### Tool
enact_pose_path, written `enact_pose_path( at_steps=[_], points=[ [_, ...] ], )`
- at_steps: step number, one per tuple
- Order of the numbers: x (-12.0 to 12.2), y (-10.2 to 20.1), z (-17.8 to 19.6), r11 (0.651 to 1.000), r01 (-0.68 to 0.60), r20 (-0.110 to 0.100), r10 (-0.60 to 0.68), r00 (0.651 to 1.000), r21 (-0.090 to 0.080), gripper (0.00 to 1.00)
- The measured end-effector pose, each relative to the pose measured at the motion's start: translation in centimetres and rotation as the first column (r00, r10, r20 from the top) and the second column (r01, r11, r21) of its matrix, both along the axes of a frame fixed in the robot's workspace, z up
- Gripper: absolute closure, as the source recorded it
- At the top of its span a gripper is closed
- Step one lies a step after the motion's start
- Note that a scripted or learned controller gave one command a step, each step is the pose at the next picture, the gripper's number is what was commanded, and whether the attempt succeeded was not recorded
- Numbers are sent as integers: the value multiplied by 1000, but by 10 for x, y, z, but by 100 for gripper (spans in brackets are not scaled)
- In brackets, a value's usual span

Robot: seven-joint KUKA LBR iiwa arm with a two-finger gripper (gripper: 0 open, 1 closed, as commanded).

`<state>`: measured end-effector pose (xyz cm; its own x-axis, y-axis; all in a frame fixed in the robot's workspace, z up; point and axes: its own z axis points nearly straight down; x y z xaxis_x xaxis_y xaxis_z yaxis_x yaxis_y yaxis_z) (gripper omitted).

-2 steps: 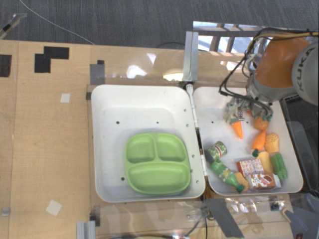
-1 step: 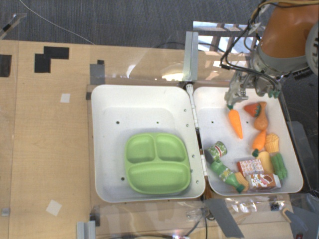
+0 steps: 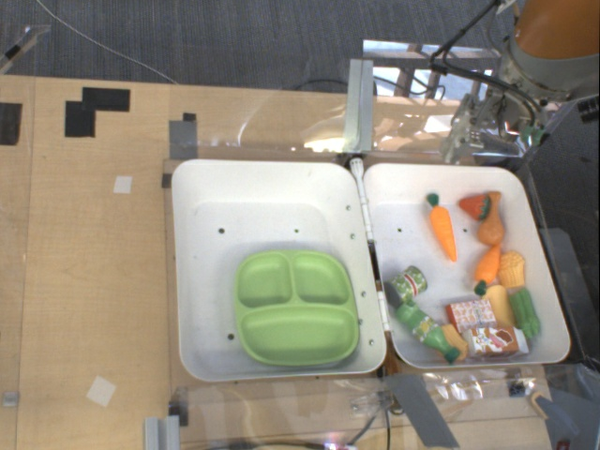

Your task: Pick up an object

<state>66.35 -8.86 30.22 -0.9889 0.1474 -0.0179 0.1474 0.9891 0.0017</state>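
Your surface [image 3: 84,279] is pale wood, with two shallow white bins sitting side by side directly on it: the left bin [image 3: 202,251] and the right bin [image 3: 403,204], their inner rims touching along the middle. You can see black block-shaped marks [image 3: 94,109] on the surface at its far left corner, a small pale square patch [image 3: 123,185] left of the bins, and another pale patch [image 3: 100,390] near the front edge. Metal brackets [image 3: 182,137] stand on the surface at the bins' corners.
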Motion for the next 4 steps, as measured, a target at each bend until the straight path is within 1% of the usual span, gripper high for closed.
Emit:
enact_pose_path(
  at_steps=[2, 3, 4],
  points=[
    [4, 3, 25, 1000, -11, 20, 11, 1000, -1, 100],
    [-45, -17, -8, 968, -249, -10, 249, 968, -2, 100],
    [7, -14, 59, 976, -216, -1, 216, 976, -4, 100]
  ],
)
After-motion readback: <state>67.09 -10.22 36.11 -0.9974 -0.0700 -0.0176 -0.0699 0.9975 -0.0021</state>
